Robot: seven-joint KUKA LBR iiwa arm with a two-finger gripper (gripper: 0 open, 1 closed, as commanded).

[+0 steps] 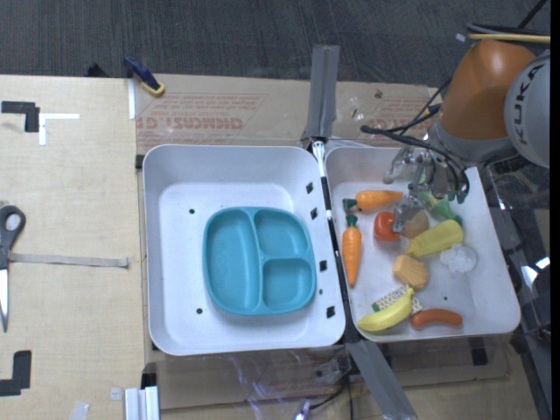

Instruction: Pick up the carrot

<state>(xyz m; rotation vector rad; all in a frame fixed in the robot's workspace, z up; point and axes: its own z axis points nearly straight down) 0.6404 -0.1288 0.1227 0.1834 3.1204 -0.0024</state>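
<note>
Gripper [418,186] hangs over the upper middle of the right bin [490,318], its metal fingers pointing down among the toy food; whether they are spread or closed, I cannot tell, since cables and food crowd that spot. Above it sits the grey arm [529,112] with its orange band [490,86]. Left of the right bin, the left bin [166,322] holds a blue divided plate [260,261]. Two carrot-like pieces lie in the right bin. One carrot [351,250] lies lengthwise against the bin's left wall, orange and tapered, green top pointing up the view, tip toward the banana [388,314]. A second orange piece [378,199] lies crosswise just left of the gripper, perhaps touching it.
</note>
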